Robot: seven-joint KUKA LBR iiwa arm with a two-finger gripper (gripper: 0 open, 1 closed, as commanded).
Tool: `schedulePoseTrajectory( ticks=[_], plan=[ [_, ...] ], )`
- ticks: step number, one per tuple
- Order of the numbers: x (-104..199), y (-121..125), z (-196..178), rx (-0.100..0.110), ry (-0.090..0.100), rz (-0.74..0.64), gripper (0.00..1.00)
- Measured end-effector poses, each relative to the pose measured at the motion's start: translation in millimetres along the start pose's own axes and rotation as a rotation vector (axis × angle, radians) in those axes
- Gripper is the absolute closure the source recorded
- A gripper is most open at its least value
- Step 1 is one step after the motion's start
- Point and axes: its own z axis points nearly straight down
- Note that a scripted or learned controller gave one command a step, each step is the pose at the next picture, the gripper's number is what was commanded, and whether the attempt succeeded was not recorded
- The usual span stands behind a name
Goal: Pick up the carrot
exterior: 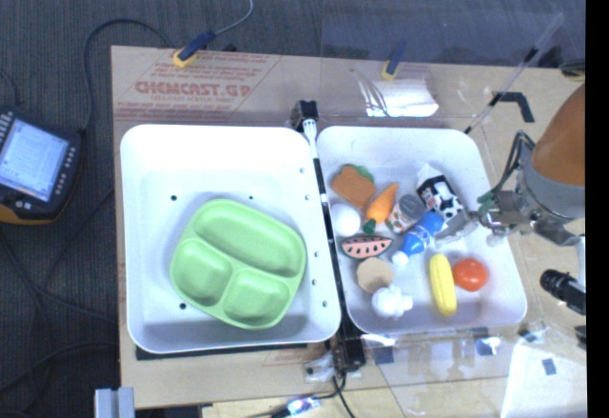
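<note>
Front of the bench: the near rim of the right bin sits closest to us, and just inside it a small white lumpy toy and a yellow corn cob standing lengthwise.
Beside the corn: a red tomato, right up against it on the right.
Middle of the right bin: a watermelon slice, a tan round piece just below it, a white egg to the left, a blue bottle lying at a slant.
Carrot: there it is, the carrot, orange with a green tip pointing down, tilted, in the upper half of the right bin between an orange-brown bread-like toy and a grey can.
Left bin: the left bin carries a green divided plate, three compartments, tilted.
Arm: coming in from the right, orange band high at the edge.
Gripper: the gripper hangs at the right bin's right wall, well apart from the carrot; whether its claw is spread or pressed together, I cannot tell.
Off the bench: a handheld screen unit on the floor at far left.
</note>
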Motion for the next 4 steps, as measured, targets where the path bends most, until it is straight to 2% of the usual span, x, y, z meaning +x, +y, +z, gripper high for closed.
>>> schedulePoseTrajectory(
  ticks=[1,2,3,4],
  plan=[
    [61,122,3,-0.005,0.001,-0.043,0.00],
    [74,93,92,-0.013,-0.002,0.190,0.00],
    [74,95,81,-0.018,-0.005,0.188,1.00],
    [106,138,-3,-0.006,0.000,0.562,1.00]
  ],
)
